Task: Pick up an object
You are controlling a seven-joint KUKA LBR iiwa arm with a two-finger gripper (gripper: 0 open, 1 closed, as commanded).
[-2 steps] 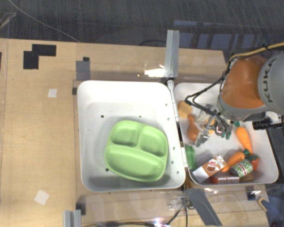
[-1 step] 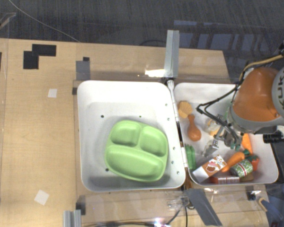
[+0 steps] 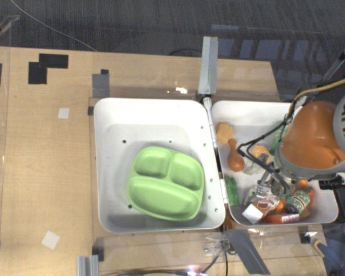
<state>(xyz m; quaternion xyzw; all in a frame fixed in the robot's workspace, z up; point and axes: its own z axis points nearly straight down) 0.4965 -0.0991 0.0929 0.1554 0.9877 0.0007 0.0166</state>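
The left bin (image 3: 103, 154) carries a green divided plate (image 3: 167, 183). In the right bin (image 3: 259, 111), the hand (image 3: 268, 184) hangs low over crowded small objects (image 3: 273, 203), likely seeking one; its grip cannot be told.

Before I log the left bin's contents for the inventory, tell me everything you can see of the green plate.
The green plate is a light green, smooth, plastic-looking tray with rounded corners, divided into three compartments: two smaller ones at the far side, one long one at the near side. It lies flat and right side up, slightly rotated, on the floor of the left bin. Nothing rests in it.
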